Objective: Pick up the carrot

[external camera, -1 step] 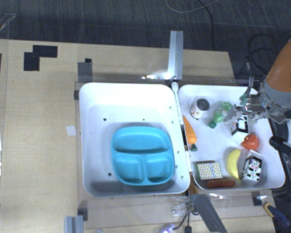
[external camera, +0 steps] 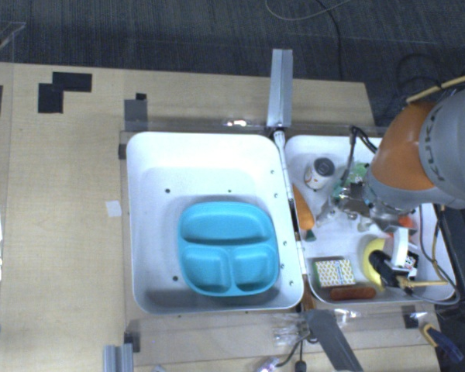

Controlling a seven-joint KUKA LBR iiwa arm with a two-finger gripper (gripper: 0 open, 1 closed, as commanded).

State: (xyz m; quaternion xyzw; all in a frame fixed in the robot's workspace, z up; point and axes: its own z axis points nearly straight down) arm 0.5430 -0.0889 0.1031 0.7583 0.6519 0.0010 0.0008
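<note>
The carrot (external camera: 302,210) is a slim orange piece lying lengthwise against the left wall of the right bin (external camera: 442,281), its narrow end pointing to the back. My gripper (external camera: 347,200) hangs over the middle of that bin, a short way right of the carrot and apart from it. The grey wrist and orange band (external camera: 399,157) cover the bin's right half behind it. Nothing can be seen held in the gripper.
A small round can (external camera: 322,169) stands at the back of the right bin. Near the front lie a patterned sponge block (external camera: 334,270), a brown sausage (external camera: 353,291) and a yellow item (external camera: 372,256). The left bin (external camera: 151,208) holds a blue divided tray (external camera: 228,246).
</note>
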